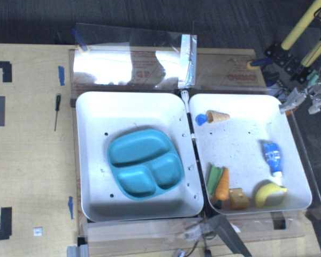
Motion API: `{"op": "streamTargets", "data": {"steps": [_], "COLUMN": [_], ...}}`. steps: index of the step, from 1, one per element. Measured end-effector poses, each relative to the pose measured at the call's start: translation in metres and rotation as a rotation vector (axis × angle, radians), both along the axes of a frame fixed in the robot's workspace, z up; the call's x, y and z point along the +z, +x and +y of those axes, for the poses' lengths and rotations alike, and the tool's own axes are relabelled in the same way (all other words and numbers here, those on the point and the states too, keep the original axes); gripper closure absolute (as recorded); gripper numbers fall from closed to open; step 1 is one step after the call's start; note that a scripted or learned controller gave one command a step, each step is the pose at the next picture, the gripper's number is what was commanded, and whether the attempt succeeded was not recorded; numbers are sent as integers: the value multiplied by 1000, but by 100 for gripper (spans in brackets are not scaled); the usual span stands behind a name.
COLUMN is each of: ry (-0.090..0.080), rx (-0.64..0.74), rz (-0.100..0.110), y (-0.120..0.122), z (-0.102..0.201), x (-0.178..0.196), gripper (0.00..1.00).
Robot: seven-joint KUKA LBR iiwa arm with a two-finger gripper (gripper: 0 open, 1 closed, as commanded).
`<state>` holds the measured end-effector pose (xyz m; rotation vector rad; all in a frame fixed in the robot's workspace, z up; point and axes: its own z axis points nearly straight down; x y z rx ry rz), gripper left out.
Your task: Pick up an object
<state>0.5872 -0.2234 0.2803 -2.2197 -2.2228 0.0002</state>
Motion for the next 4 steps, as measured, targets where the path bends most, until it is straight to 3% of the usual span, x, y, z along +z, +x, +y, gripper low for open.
{"op": "streamTargets", "data": {"steps": [1,2,3,4], "ry": [5,3,15,-3], "rx": [5,-14,56,214], "rz": [7,2,-9,-7], "y": [-55,-51,-35,1], "z": [7,64,54,2], "x": [-147,-159,-190,-116], "gripper": [0,0,0,0]}}
